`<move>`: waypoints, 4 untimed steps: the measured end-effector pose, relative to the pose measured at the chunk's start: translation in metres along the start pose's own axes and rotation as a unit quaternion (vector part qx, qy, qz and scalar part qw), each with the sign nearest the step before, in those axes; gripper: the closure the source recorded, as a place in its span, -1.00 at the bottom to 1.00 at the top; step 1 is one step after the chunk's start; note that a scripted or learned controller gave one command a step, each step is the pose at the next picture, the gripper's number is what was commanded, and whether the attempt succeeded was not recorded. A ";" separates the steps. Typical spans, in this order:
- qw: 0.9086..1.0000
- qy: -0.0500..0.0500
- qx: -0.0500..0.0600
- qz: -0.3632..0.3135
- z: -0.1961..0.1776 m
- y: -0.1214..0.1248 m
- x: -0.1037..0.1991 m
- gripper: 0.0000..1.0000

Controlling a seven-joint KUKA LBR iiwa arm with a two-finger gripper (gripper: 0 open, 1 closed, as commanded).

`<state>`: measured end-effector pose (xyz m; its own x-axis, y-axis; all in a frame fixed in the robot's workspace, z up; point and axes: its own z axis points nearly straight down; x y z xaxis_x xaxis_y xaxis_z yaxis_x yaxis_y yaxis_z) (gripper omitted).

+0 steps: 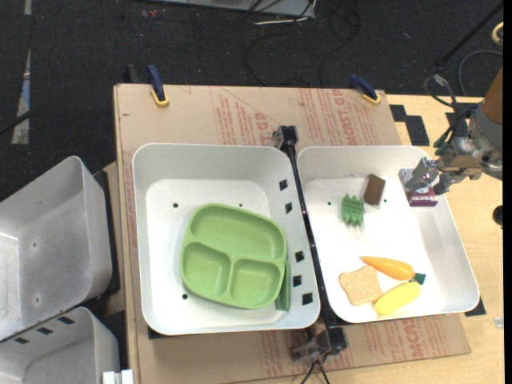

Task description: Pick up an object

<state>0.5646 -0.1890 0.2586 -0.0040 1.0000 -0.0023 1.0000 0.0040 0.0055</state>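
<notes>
My gripper (pixel 422 181) hangs over the right rim of the right bin (pixel 448 234), reaching in from the right. Directly under its tip is a small purple object (pixel 424 201), touching or very near it; whether it is gripped is hidden. In the same bin lie a brown block (pixel 374 189), a green spiky toy (pixel 352 210), an orange carrot (pixel 388 267), a slice of toast (pixel 362 286) and a yellow fruit (pixel 398 298). The brown block and green toy sit left of the gripper.
The left bin (pixel 152 214) holds a green divided plate (pixel 234 256). A black divider (pixel 302 230) runs between the bins. Grey tubs (pixel 48 230) stand off the bench at left. Clamps (pixel 158 86) hold the board's far edge.
</notes>
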 end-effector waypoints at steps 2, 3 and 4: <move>1.000 0.002 0.004 -0.002 0.026 0.005 0.109 1.00; 1.000 0.002 0.004 -0.002 0.037 0.011 0.161 1.00; 1.000 0.002 0.004 -0.002 0.039 0.009 0.216 1.00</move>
<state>0.5725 0.0270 0.2187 -0.0087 1.0000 0.0017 1.0000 0.0087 -0.0020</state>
